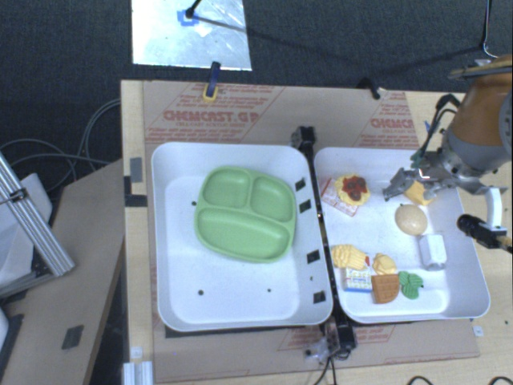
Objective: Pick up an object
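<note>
tool (417,184) hovering over the right bin (469,295)
you're lowering near the yellow piece (417,194); i cannot tell its opening, so center before closing.

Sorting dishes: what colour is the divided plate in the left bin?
Light green plate, camera view.

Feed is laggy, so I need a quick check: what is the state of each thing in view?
Green tray: flat in left bin, compartments bare.
Hand: low over right bin, by a yellow piece.
Egg: loose on bin floor.
Pizza piece: flat, untouched.
White block: lying free.
</note>
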Robot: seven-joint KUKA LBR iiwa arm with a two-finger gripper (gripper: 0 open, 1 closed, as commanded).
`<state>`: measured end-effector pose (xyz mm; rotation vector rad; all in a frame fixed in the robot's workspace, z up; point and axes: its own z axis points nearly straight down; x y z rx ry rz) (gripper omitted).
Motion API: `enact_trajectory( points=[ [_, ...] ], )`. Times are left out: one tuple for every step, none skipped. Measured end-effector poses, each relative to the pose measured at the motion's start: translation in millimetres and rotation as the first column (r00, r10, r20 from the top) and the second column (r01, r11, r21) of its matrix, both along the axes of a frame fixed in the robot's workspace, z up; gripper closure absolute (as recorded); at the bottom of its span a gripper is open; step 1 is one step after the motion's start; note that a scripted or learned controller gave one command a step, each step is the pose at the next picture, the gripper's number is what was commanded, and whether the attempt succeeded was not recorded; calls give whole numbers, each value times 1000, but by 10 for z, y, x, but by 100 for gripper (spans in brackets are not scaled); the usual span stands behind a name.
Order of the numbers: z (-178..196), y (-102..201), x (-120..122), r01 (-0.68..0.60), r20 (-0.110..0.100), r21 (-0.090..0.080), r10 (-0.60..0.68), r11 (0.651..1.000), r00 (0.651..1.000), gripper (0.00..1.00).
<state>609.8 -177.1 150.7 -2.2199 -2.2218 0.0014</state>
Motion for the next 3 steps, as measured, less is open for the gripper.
enact_trajectory(
  points=[
    [-565,-79,43,-1,6,-3,1,1000,1000,0],
    [-654,-76,55,-2,3,-1,2,1000,1000,0],
    [-543,-76,65,-2,7,-1,2,1000,1000,100]
  ],
)
